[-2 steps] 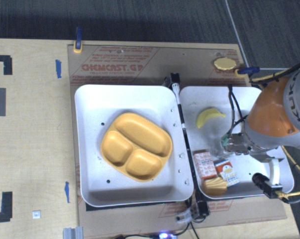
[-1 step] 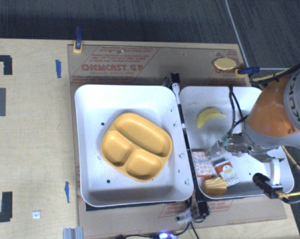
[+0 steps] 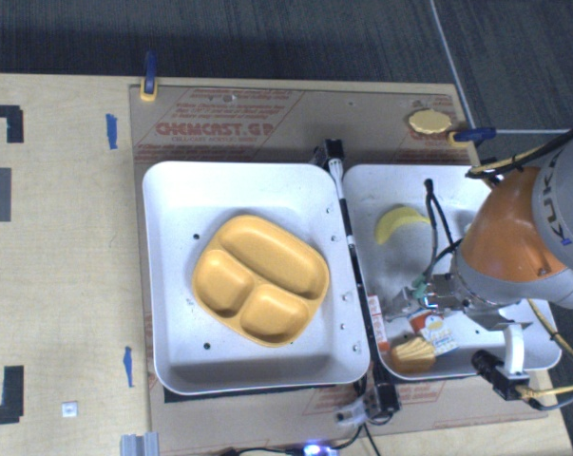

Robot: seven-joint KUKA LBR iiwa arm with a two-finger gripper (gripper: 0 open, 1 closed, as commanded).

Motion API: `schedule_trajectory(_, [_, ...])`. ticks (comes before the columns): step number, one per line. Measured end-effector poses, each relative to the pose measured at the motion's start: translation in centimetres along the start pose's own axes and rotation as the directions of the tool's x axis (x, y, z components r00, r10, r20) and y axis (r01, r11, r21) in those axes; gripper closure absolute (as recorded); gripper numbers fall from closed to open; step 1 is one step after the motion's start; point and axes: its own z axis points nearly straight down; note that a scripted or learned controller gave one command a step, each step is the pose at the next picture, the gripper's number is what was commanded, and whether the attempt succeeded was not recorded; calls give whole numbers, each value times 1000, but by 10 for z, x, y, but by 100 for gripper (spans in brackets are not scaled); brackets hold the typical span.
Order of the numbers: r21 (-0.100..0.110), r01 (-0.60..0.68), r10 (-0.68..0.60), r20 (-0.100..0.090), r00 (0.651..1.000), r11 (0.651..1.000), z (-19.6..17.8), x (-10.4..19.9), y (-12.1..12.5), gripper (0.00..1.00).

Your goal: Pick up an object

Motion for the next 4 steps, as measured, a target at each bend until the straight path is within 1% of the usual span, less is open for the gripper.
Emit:
schedule_trajectory(1, [-6, 0, 0, 1, 1000, 1000, -11, 0, 2, 100])
schedule_trajectory(2, [-5, 0, 0, 1, 1000, 1000, -11, 0, 2, 0])
schedule_trajectory(3, [5, 3, -3, -4, 1000, 1000, 0, -3, -1, 0])
schedule_trajectory(4, [-2, 2, -2, -1, 1000, 1000, -10, -5, 1, 100])
